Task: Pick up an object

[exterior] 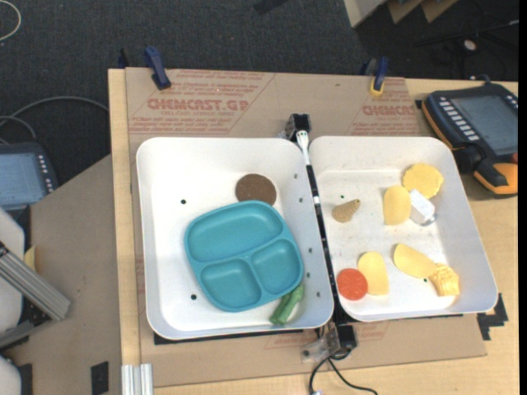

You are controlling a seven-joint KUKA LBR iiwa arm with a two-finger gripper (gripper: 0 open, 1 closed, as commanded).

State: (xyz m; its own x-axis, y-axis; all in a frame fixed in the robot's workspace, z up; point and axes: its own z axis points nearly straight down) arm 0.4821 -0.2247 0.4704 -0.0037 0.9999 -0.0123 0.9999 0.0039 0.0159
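Candidate objects lie in both bins. In the right bin point(362, 167) we note a red disc point(352, 284) at about 7 o'clock, touching a yellow lump point(374, 272) on its 2 o'clock side. At 5 o'clock lies a longer yellow piece point(414, 262) with a small ridged yellow piece point(445, 281) against its outer end. At 2 o'clock sit a round yellow piece point(422, 178) and an upright yellow piece point(396, 206), with a white chunk point(422, 210) touching both. A brown wedge point(345, 211) lies alone at 9 o'clock.

In the left bin point(165, 179) a teal divided plate point(243, 255) fills the middle towards 5 o'clock. A brown disc point(256, 190) lies just beside its 12 o'clock edge, and a green item point(289, 304) is tucked against its 5 o'clock corner.

Jaw state: we cannot tell.

Both bins rest on a cardboard sheet point(206, 101), which two clamps point(156, 67) hold at its far edge. A control pendant point(473, 122) lies at 2 o'clock of the right bin.
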